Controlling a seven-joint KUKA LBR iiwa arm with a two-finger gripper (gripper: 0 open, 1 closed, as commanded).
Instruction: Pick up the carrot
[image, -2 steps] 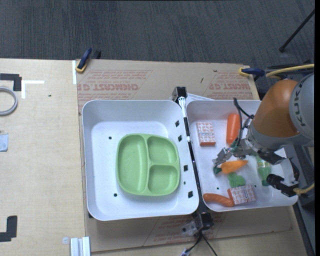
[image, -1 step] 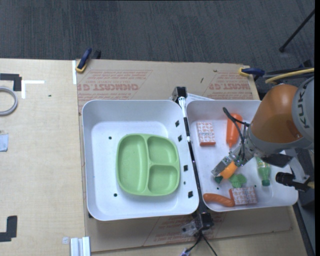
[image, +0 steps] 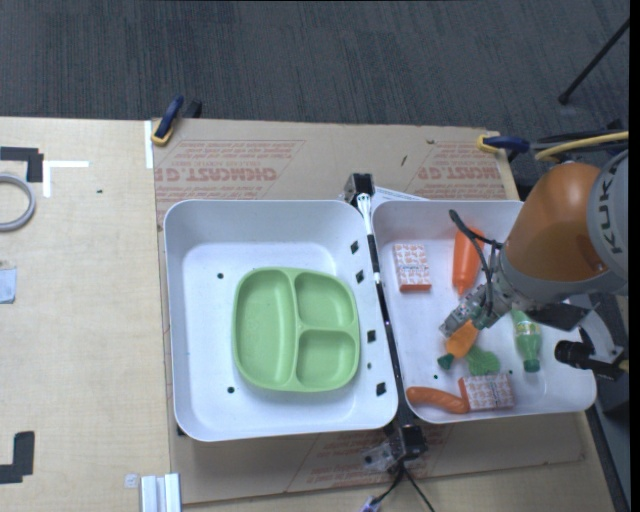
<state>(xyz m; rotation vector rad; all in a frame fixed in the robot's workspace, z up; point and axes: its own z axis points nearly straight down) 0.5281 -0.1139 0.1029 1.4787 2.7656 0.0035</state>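
White bins: left bin (image: 190, 300) holds a green divided plate (image: 296, 328).
Right bin (image: 425, 345): carrot (image: 462, 339), orange bottle (image: 465, 262), green bottle (image: 527, 341), sausage (image: 438, 399).
Gripper (image: 468, 315): low over the carrot's far end; claw state cannot be told.

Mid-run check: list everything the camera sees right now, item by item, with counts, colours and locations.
Bins: two, white, side by side on the bench.
Divided plate: one, light green, in the left bin.
Carrot: one, orange with green top, right bin, at the gripper.
Orange bottle-like item: one, right bin, upper part.
Sausage-like item: one, orange-red, right bin, near edge.
Patterned packets: two, red-white, right bin, one upper, one lower.
Green bottle: one, right bin.
Clamps: two, blue-yellow, on the cardboard's far corners.
Gripper: one, grey, over the carrot.
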